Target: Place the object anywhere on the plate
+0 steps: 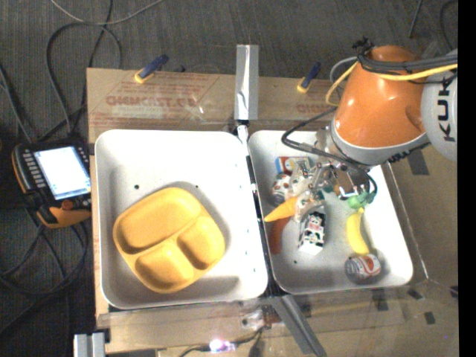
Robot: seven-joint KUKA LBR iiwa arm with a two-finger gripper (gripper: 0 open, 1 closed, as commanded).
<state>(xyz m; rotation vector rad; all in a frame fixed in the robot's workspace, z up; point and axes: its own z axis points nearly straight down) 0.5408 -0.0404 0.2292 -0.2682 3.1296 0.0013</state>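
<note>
A yellow plate (169,238) with three compartments lies in the left bin (119,155), with nothing on it. My gripper (318,183) hangs low over the middle of the right bin (394,222), under the orange wrist band. Just below and left of it lies an orange carrot (282,210), pointing left. A black-and-white spotted carton (314,230) stands right beneath the gripper. The gripper's body hides what lies directly under it.
The right bin also holds a yellow banana with a green tip (357,233), a crushed can (362,267) at the front, a printed can (285,178) at the back left and a red item (275,236) by the left wall. A raised divider separates the bins.
</note>
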